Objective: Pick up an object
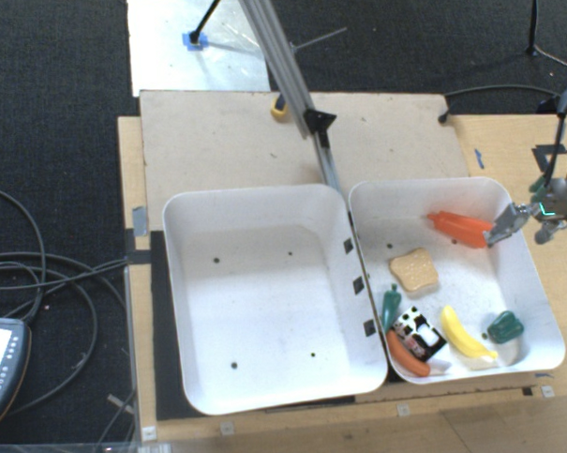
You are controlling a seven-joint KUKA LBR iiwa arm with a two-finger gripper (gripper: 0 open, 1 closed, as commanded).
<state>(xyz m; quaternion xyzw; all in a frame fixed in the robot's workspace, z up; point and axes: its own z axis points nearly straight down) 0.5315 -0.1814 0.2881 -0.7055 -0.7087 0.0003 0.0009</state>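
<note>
The surface [214, 139] is carrying two white bins, showing no legible writing. The right bin [551, 336] is holding an orange carrot-shaped toy [457, 226], toast [414, 270] and a banana [465, 335]. My pincer [502, 226] is touching the carrot's right end; whether it is gripping, I cannot tell.

The left bin [258, 297] offers open floor; the right bin [523, 257] is crowded toward its near corner (banana [466, 335], bread [414, 270], carrot [460, 227]).
</note>
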